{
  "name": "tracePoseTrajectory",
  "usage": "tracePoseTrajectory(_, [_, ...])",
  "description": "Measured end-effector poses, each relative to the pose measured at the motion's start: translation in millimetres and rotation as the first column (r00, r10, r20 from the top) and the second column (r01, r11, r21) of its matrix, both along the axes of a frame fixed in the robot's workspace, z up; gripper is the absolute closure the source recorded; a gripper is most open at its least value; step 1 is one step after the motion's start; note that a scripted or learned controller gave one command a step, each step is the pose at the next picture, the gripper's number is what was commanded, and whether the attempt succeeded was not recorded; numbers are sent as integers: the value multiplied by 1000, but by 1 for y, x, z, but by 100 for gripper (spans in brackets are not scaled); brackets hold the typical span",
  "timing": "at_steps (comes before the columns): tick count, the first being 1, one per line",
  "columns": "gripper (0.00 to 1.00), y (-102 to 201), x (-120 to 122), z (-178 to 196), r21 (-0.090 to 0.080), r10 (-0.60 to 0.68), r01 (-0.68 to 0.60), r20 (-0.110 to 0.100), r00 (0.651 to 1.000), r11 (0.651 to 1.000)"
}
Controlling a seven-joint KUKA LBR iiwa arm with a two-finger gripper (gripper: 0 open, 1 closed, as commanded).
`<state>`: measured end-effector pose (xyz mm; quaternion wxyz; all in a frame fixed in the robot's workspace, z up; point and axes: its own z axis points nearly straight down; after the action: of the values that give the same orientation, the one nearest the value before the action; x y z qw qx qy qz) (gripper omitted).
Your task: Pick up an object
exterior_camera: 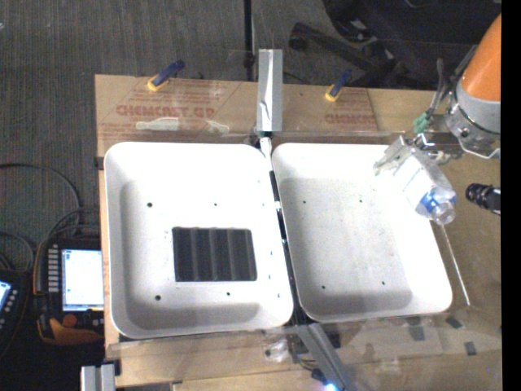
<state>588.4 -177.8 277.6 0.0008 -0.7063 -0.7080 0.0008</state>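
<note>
**Bottle at the gripper, grasp unconfirmed**

Nearest me, a black ribbed tray (214, 254) lies flat in the left bin (130, 218), well away from the arm. Farther up, a clear plastic bottle (427, 194) tilts over the right bin's (366, 300) right rim, just below the gripper (415, 141). I cannot tell whether the gripper is clenched or released. I see nothing blocking a lift.

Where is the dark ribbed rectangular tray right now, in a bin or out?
In. The dark ribbed rectangular tray lies flat on the floor of the left white bin, near its middle, away from the gripper.
</note>
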Motion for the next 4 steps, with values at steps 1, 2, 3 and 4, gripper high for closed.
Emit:
tracePoseTrajectory(1, [100, 2, 1, 8, 1, 3, -3, -2, 1000, 1000])
tracePoseTrajectory(2, [100, 83, -9, 88, -2, -363, 363, 2, 932, 932])
tracePoseTrajectory(3, [100, 97, 22, 20, -3, -315, 315, -1, 949, 949])
tracePoseTrajectory(4, [100, 37, 76, -7, -5, -241, 241, 0, 971, 970])
